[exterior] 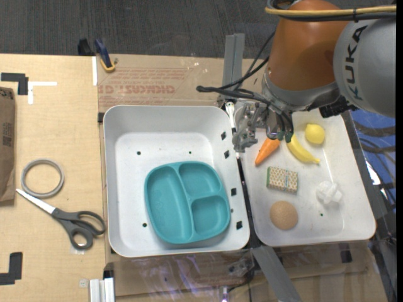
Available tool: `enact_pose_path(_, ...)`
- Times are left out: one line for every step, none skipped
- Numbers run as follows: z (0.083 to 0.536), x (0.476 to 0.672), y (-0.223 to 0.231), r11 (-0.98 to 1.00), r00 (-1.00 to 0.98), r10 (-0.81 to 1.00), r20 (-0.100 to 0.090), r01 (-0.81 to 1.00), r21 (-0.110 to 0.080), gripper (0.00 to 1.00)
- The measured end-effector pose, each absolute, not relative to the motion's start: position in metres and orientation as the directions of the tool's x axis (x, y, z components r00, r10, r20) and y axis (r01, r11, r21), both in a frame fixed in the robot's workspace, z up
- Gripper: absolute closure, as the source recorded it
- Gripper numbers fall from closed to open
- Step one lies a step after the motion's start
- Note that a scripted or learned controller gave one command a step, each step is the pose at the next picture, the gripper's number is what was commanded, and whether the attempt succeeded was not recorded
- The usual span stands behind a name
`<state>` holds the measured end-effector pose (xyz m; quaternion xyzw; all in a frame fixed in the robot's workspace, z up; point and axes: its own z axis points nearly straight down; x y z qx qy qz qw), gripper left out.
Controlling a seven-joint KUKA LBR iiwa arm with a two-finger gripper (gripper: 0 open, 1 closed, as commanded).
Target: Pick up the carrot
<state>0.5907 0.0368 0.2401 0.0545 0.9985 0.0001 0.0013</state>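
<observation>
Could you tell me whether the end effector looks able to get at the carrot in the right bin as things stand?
Probably yes. The end effector hangs right at the carrot's upper end, and nothing lies on top of the carrot. The banana sits close on one side and the bin wall on the other, which might crowd the approach.

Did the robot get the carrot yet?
Not yet, it looks like. Done: the arm has reached into the right bin, and its tool sits just over the carrot. In hand: nothing clearly; the carrot lies on the bin floor by the banana. Left: grabbing the carrot and lifting it.
</observation>
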Motion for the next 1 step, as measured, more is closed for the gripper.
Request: enact_pose_path(0.2075,0.5580,0.0292,0.995,-0.995,-0.100,-0.001,-0.100,0.000,1.00)
